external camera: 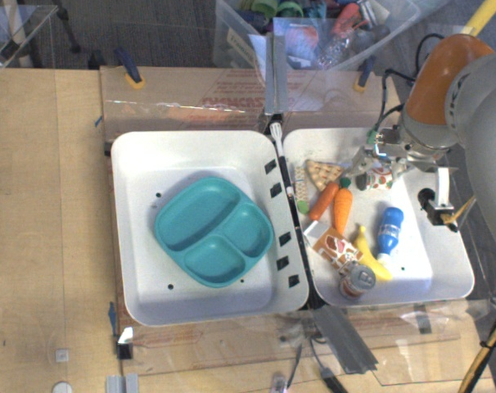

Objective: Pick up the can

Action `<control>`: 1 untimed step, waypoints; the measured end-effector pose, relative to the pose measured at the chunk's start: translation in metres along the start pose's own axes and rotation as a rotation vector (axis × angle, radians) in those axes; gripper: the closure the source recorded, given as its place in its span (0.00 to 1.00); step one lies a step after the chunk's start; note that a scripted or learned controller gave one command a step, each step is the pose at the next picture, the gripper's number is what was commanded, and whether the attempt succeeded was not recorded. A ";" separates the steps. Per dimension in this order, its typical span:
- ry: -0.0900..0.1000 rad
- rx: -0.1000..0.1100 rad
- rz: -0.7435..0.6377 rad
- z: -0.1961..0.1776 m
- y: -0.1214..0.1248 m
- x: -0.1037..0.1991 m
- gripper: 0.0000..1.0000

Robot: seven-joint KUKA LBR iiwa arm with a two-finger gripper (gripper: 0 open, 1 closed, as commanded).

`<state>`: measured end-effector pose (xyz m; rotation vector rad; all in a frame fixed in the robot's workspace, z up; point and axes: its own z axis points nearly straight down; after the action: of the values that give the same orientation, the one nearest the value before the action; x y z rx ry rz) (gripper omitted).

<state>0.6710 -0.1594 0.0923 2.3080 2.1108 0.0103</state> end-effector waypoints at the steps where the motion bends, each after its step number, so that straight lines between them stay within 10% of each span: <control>1: -0.002 -0.003 -0.005 -0.011 0.001 0.001 1.00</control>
<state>0.6724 -0.1584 0.1037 2.2997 2.1143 0.0106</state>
